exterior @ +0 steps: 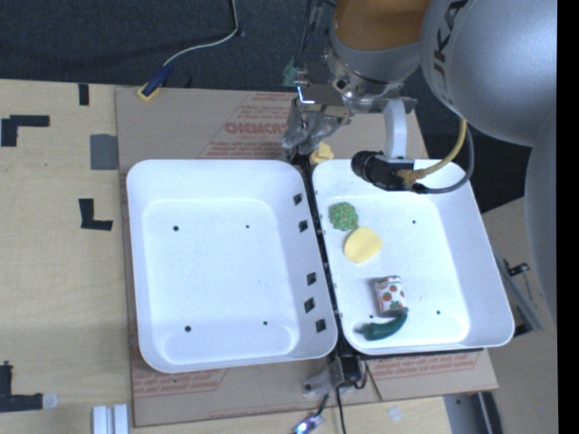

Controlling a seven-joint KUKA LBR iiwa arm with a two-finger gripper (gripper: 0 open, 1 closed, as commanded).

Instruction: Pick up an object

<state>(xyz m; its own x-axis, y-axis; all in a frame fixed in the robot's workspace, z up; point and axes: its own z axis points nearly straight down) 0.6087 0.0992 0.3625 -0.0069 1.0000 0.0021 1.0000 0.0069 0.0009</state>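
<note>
End effector [306, 139] is poised at the bins' far junction; its opening cannot be told, nothing seen held. Green object [342, 214] lies nearest, just below-right; it should be centred over before descent.

We see two smooth, slightly glossy white plastic bins [217, 269] on matt brown cardboard sheeting [208, 125], beneath a satin grey metal arm [493, 43].

Right white bin [470, 242]: green bumpy ball [342, 214], plain yellow disc [363, 245] below it, white box with red spots [389, 294], dark green pepper [384, 327].
</note>
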